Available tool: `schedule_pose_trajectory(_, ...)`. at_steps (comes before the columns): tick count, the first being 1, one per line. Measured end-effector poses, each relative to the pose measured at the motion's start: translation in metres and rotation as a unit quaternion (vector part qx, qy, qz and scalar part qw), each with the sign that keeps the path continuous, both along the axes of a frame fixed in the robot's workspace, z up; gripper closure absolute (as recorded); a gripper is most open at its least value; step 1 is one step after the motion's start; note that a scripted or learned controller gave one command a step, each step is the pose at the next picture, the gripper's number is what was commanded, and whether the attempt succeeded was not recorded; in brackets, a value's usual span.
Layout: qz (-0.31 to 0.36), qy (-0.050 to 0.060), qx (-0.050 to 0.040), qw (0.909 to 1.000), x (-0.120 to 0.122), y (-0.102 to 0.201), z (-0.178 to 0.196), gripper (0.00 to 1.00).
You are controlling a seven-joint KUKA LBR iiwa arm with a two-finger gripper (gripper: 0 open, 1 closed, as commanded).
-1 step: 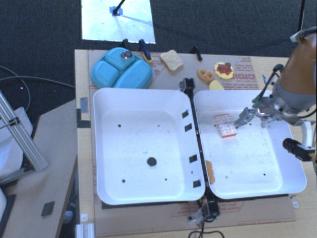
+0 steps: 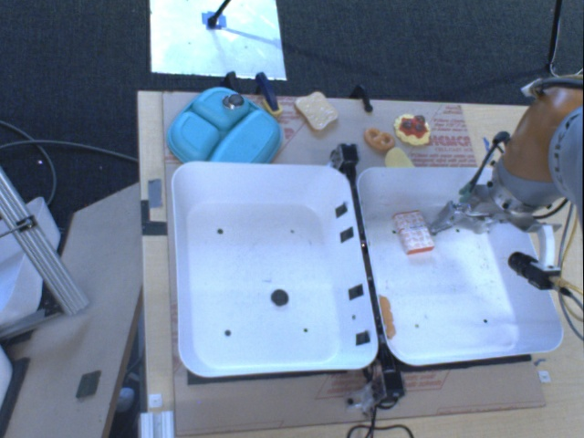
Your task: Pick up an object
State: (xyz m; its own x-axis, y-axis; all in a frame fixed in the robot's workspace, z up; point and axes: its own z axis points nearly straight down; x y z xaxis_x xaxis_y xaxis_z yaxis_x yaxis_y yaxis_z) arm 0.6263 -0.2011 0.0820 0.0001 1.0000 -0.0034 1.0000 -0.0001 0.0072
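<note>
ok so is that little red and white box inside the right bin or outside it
Inside. The red and white box lies flat on the floor of the right bin, near its upper left area, with the end effector just beside it.

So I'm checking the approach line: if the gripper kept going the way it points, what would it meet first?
Probably the red-and-white box in the right bin: the gripper points left at it, close by. Height above it is unclear.

Arm [image 2: 547, 144] cut off at right edge.
</note>
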Motion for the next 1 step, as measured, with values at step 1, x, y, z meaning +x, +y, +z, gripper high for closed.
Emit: schedule_pose_trajectory(1,0.003,-0.001,0.0001,1.0,0.0456,-0.0055,0.053,0.0)
